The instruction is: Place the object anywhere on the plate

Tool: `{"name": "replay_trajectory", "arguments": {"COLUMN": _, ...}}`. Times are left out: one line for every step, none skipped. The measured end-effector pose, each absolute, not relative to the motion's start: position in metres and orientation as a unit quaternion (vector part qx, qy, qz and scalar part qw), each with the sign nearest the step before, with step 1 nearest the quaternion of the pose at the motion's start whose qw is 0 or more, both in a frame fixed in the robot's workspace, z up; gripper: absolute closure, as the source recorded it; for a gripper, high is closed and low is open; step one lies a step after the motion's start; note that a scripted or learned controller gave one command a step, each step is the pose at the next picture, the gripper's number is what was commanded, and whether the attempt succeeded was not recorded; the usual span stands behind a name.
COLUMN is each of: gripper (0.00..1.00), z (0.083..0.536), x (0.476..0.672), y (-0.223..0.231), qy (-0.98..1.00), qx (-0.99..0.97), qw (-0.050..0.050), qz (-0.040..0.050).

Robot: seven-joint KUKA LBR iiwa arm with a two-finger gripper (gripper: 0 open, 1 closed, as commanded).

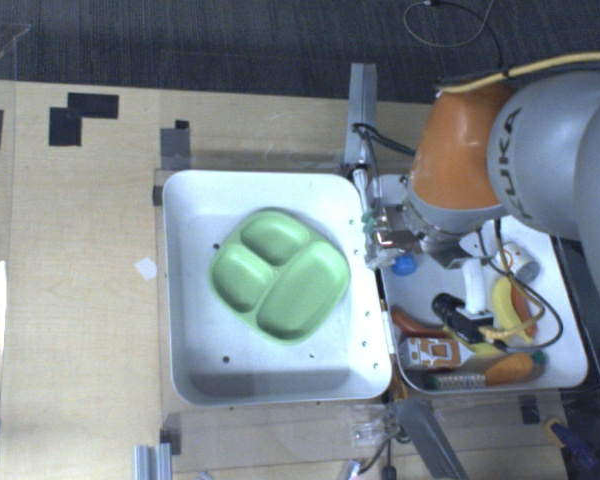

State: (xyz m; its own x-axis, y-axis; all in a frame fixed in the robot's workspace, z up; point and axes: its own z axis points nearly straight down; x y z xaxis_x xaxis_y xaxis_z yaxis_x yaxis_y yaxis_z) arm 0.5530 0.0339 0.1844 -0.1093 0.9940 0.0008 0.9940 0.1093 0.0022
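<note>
Over the right shallow white bin, the grey arm's bulk hides its gripper; I cannot tell its state. A small blue ball sits just below.

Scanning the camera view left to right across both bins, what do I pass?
Left bin → green plate → blue ball → ketchup bottle → banana → right bin's far wall.
</note>
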Motion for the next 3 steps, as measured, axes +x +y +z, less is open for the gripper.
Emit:
{"name": "replay_trajectory", "arguments": {"gripper": 1.0, "z": 0.184, "x": 0.505, "y": 0.064, "qy": 0.678, "qx": 0.735, "qw": 0.0, "qz": 0.0007}}
{"name": "replay_trajectory", "arguments": {"gripper": 1.0, "z": 0.198, "x": 0.599, "y": 0.065, "qy": 0.719, "qx": 0.695, "qw": 0.001, "qz": 0.0013}}
{"name": "replay_trajectory", "arguments": {"gripper": 1.0, "z": 0.222, "x": 0.582, "y": 0.023, "qy": 0.817, "qx": 0.577, "qw": 0.002, "qz": 0.0014}}
